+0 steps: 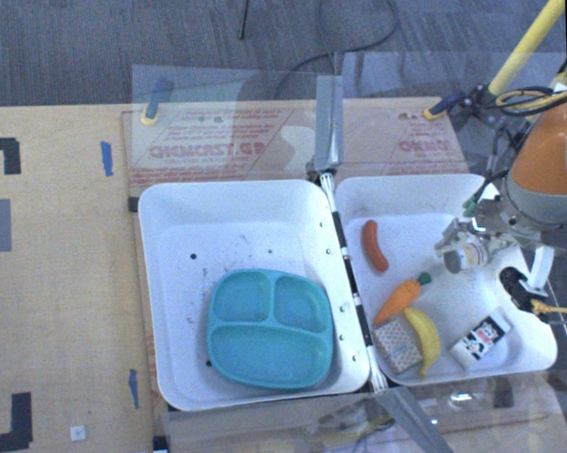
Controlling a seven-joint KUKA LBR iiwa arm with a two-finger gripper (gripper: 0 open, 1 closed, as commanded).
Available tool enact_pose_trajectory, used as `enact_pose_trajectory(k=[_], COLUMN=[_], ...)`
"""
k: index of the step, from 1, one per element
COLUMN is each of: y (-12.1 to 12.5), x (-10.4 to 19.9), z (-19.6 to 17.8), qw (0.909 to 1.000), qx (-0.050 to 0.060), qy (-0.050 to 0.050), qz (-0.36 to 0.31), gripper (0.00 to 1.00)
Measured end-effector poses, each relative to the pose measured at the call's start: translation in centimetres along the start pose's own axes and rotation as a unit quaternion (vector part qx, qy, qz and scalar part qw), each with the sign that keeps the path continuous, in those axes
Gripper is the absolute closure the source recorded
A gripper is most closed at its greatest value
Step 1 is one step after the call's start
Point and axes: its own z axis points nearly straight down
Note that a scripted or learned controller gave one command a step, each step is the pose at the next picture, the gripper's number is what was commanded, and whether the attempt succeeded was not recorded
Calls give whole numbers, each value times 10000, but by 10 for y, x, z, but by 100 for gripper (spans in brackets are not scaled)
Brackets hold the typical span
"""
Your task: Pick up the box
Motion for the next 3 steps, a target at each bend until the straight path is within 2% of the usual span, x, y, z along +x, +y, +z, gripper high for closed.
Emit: enact_pose_trajectory(k=[1, 2, 3], y=[-26, -79, -116], x=[-2, 49, 131], z=[-121, -169, -210], qw=[10000, 9966, 9882], qx=[31, 50, 36], qy=[-51, -47, -55], qz=[-44, 819, 1532], gripper=[100, 100, 100])
